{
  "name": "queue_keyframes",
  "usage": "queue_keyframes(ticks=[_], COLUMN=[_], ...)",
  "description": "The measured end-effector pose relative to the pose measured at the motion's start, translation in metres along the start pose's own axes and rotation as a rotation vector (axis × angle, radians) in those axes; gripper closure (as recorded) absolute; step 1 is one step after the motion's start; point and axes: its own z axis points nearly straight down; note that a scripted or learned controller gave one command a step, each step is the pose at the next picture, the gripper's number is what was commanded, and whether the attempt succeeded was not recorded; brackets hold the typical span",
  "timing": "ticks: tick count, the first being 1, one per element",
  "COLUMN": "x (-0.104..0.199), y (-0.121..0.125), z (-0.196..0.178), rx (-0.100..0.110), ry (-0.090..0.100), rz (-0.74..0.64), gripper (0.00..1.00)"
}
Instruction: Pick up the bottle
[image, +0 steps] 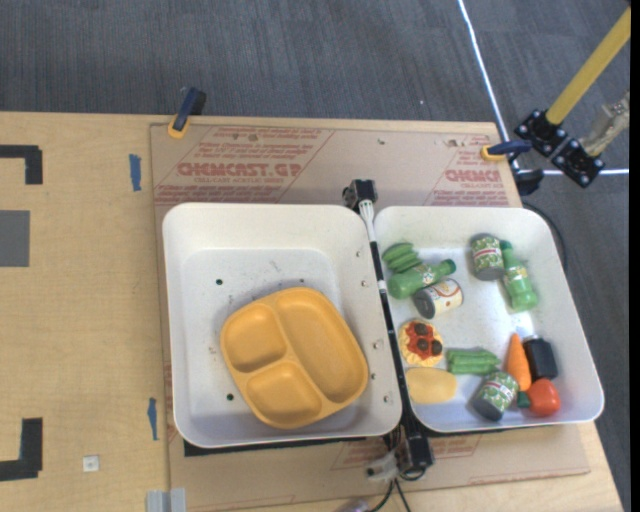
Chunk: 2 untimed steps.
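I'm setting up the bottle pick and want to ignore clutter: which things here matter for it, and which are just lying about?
For the job:
- green bottle, right bin
- second green bottle, same bin
- right bin

Just lying about:
- yellow divided plate in the left bin
- cans
- carrot
- black block
- pizza slice

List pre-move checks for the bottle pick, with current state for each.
1. Bottle located: ok, green bottle lies in the right bin, near its right wall.
2. Clear top access: ok, nothing lies over it.
3. Neighbours: not ok, a green can touches its upper end.
4. Other green items could confuse targeting: not ok, a second bottle-like piece lies left.
5. Left bin: ok, holds just the yellow tray.
6. Tool state: cannot tell.
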Motion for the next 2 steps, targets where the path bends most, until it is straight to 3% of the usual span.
queue_keyframes(ticks=[2], x=[0.000], y=[0.002], z=[-0.022], rx=[-0.008], ry=[-0.009], rz=[-0.002], gripper=[1.00])
